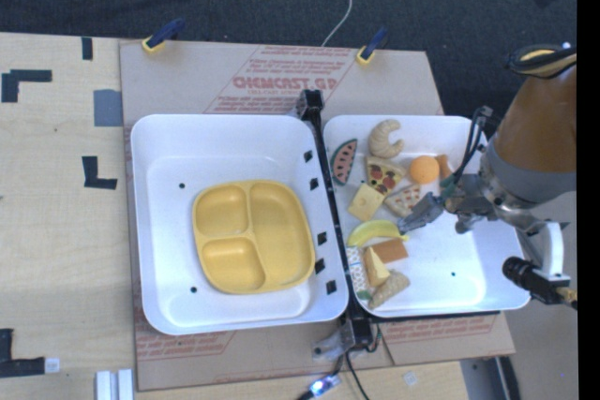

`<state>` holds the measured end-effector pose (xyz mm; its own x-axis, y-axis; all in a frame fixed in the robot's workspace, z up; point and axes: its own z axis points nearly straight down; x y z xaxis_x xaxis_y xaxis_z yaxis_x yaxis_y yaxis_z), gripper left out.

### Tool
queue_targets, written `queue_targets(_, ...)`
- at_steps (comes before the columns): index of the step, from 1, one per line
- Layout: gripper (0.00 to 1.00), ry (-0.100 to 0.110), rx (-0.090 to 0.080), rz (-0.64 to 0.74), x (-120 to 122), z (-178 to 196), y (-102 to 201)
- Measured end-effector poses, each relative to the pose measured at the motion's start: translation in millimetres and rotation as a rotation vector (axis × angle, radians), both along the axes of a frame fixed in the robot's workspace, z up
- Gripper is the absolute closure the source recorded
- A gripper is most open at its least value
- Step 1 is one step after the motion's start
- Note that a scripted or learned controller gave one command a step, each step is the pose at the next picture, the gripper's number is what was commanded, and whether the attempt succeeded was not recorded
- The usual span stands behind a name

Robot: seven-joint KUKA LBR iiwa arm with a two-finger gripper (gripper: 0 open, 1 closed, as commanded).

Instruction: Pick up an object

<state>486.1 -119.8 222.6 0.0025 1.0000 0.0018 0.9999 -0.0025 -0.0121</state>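
The right bin point(469, 281) holds several toy foods: a watermelon slice point(344, 161), a croissant point(385, 138), a pizza slice point(382, 173), an orange point(424, 169), a cheese cube point(366, 200), a speckled toast piece point(405, 198), a banana point(375, 230), a cake wedge point(382, 256) and a bread roll point(390, 286). My gripper point(422, 213) reaches in from the right, low over the middle of this bin. Its tip sits just right of the toast piece and above the banana's right end. Nothing is visibly held.
The left bin point(159, 155) carries a yellow divided plate point(251, 234). A black divider point(323, 192) runs between the bins. The arm's grey and orange body point(534, 145) overhangs the right bin's right edge. A bare white floor patch point(450, 262) lies at the right bin's lower right.
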Motion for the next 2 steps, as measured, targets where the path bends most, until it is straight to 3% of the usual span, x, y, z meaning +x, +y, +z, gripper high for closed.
queue_targets(1,0.0,-0.009,-0.001,0.003,1.6,5.2,0.3)
queue_targets(2,0.0,-0.004,0.0,0.003,-1.5,-59.0,3.6)
